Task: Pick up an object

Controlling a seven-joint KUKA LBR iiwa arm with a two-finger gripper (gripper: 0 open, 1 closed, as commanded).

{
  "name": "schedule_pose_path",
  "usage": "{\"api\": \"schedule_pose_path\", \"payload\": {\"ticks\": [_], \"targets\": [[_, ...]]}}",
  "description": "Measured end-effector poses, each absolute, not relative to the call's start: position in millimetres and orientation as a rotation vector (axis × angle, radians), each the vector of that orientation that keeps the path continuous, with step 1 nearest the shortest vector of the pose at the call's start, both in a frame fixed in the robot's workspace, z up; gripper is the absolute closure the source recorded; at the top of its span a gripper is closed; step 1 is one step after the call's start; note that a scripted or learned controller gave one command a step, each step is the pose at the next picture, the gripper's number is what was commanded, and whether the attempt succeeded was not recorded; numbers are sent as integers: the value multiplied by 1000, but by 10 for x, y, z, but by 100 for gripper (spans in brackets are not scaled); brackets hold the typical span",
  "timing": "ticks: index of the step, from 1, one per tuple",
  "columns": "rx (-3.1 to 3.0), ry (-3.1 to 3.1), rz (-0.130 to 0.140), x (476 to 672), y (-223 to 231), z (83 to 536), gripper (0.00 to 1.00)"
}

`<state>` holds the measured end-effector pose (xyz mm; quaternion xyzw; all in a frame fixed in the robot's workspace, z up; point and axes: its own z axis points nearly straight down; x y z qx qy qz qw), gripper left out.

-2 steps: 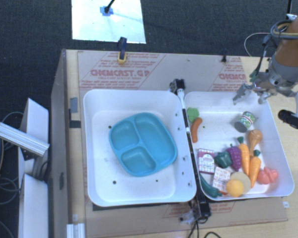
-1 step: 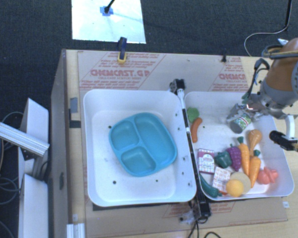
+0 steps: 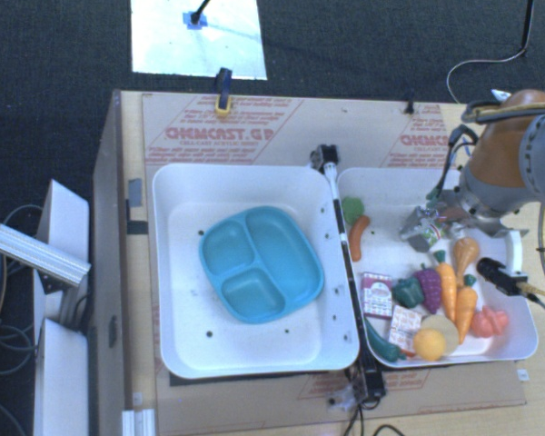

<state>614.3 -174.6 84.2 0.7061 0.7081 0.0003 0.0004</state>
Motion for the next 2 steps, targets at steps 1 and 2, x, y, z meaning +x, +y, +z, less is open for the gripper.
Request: {"api": "schedule_pose_path", "payload": {"ticks": [1, 2], "targets": [[2214, 2222, 5, 6159, -1751, 961, 100], [2219, 2222, 3, 5851, -1669, 1367, 100]]}}
